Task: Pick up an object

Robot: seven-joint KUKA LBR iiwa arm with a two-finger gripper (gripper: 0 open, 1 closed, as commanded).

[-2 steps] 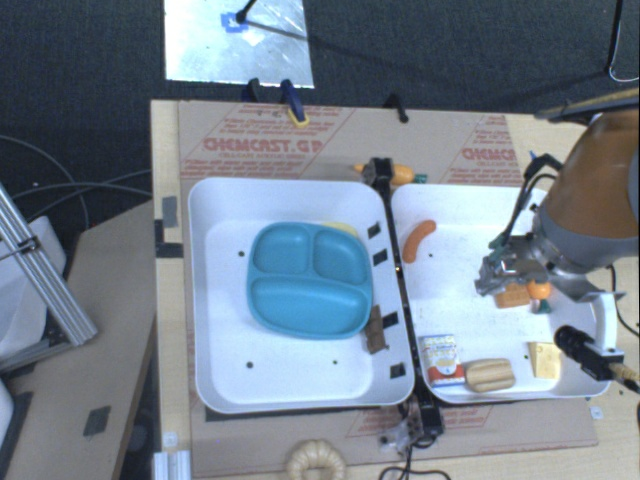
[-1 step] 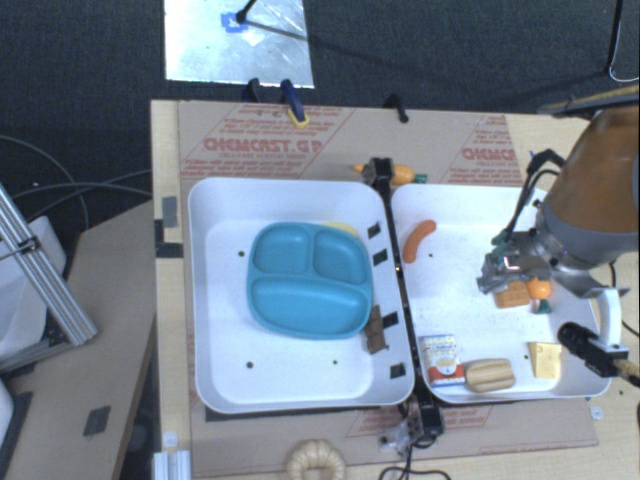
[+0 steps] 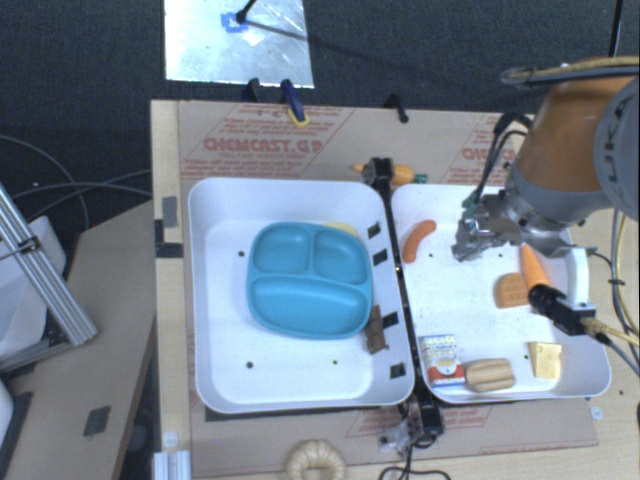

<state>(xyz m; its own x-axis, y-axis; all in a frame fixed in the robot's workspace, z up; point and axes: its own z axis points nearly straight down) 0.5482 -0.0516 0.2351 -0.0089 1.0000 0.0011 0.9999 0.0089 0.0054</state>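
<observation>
My gripper [image 3: 468,244] hangs over the upper middle of the right bin [image 3: 590,368], pointing down and left. An orange sausage [image 3: 418,239] lies just to its left, apart from it. A carrot [image 3: 533,265] and a brown cracker [image 3: 511,290] lie just to its right and below. Along the bin's front edge sit a small carton [image 3: 441,356], a bread roll [image 3: 489,374] and a yellow cheese piece [image 3: 545,359]. Nothing is visibly held by the gripper.
The left bin [image 3: 220,368] holds a blue divided plate [image 3: 310,278] with a yellow bit [image 3: 343,228] peeking out behind it. A brown piece [image 3: 376,333] rests by the divider. A black fitting [image 3: 560,310] juts from the arm over the right bin.
</observation>
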